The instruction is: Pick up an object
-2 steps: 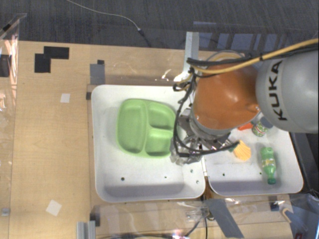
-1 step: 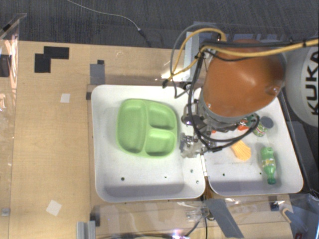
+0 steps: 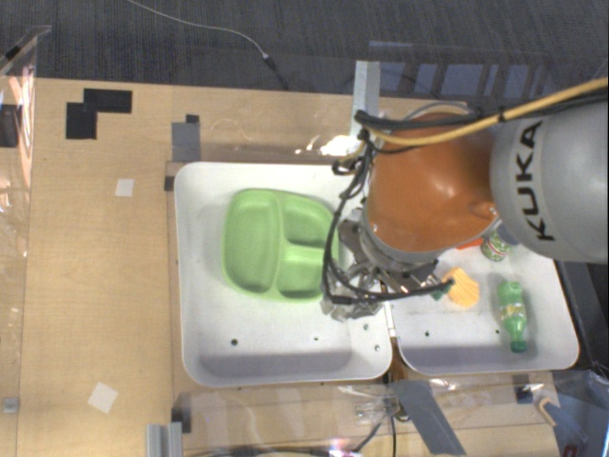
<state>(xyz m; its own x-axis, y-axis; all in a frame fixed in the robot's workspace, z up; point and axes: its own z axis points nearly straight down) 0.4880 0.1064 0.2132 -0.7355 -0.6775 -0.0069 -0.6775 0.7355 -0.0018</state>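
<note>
Over the seam between the two white bins, the gripper (image 3: 366, 298), its grip impossible to tell, looks mid-approach, needing descent beside the green plastic divided tray (image 3: 276, 243).

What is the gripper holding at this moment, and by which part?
It cannot be told. The gripper hangs over the right edge of the green tray, but the arm's wrist hides any contact.

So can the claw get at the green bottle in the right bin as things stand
Probably yes. The green bottle lies by itself near the right bin's outer edge, with only the orange piece nearby and nothing on top. The claw sits over the bins' divider, a short swing away.
</note>
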